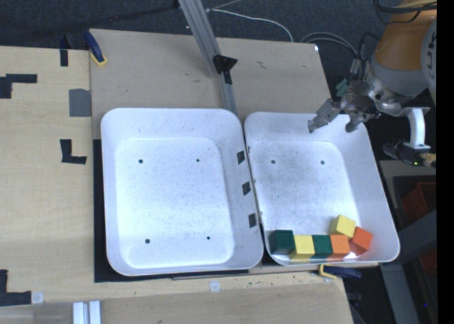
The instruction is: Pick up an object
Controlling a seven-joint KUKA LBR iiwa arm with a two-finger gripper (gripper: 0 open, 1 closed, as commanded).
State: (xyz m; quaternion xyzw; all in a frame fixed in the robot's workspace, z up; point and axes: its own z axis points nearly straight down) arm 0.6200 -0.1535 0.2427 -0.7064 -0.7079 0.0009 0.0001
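Blocks (320, 242): your row sits in the right bin's (298, 147) near corner.
Jaws (332, 123): spread apart, gripping nothing, over the far rim.

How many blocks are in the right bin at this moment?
6, clustered at the right bin's near edge: dark green, yellow, green, orange, yellow, orange. Others may hide behind them.
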